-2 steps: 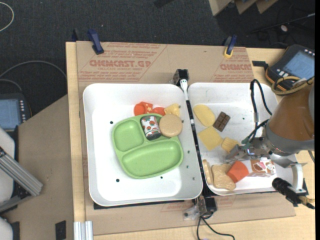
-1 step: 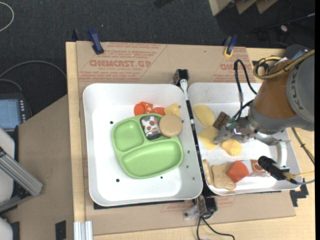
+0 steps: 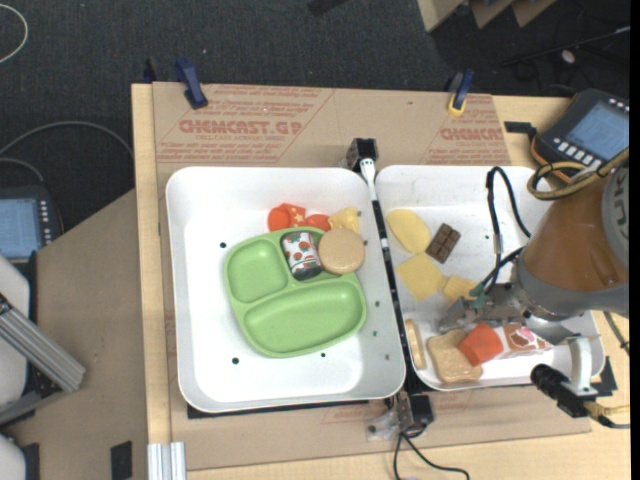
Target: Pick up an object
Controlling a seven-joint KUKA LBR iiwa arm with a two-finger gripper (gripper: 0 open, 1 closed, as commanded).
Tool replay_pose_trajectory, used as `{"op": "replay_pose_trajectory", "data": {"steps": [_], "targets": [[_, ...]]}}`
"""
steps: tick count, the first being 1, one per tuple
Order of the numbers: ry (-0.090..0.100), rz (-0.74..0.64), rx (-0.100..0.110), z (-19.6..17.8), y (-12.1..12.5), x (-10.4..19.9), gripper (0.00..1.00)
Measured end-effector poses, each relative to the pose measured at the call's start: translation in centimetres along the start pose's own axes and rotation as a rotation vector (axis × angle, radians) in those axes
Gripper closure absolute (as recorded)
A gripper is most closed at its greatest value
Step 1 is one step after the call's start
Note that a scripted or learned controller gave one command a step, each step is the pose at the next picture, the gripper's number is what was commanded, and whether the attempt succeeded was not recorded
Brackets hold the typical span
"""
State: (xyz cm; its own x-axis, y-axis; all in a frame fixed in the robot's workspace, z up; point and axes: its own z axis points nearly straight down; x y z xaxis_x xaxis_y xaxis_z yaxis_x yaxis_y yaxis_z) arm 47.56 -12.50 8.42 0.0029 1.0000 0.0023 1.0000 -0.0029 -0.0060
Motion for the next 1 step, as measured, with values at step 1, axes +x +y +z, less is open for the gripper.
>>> {"op": "replay_pose_trajectory", "data": {"steps": [1], "targets": [[-0.004, -0.006, -0.011, -0.11, 5.74, 2.02, 0.0]]}}
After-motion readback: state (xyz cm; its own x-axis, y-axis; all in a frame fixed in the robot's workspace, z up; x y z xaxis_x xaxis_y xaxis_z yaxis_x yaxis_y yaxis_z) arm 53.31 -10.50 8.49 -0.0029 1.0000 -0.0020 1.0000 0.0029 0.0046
